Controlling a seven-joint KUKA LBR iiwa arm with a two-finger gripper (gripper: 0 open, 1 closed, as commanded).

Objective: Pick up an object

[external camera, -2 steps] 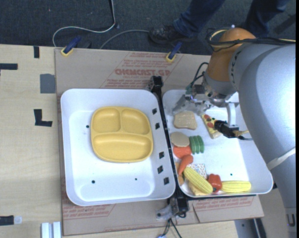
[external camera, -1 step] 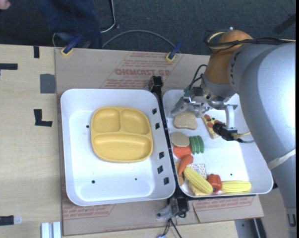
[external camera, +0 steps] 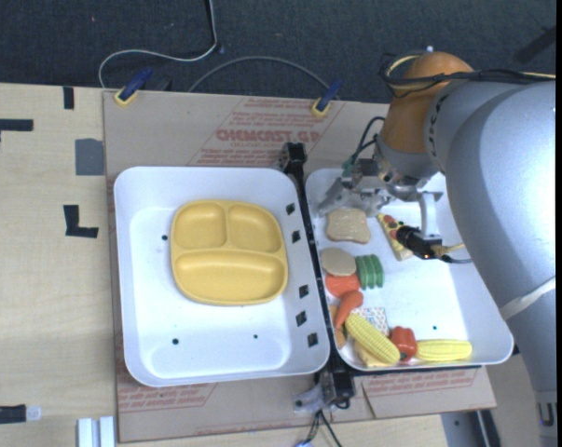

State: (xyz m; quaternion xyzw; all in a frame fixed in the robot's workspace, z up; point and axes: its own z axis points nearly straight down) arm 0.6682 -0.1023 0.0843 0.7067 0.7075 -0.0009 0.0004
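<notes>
Left bin [external camera: 141, 277]: 1 yellow tray [external camera: 229, 251] | right bin [external camera: 467, 315]: 2 corn cobs [external camera: 372, 339] near edge, 1 bread slice [external camera: 348, 225] | gripper [external camera: 366, 186]: jaw state indeterminable

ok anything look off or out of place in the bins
Nothing looks damaged or spilled. The one lopsided thing: all the toy food, such as the bread slice and corn cob, is crowded along the right bin's left side, while the yellow tray lies alone in the left bin.

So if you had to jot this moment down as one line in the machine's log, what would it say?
tool: over right bin, near bread slice | grip: unclear | left bin: yellow plate | toy food: in right bin
</notes>
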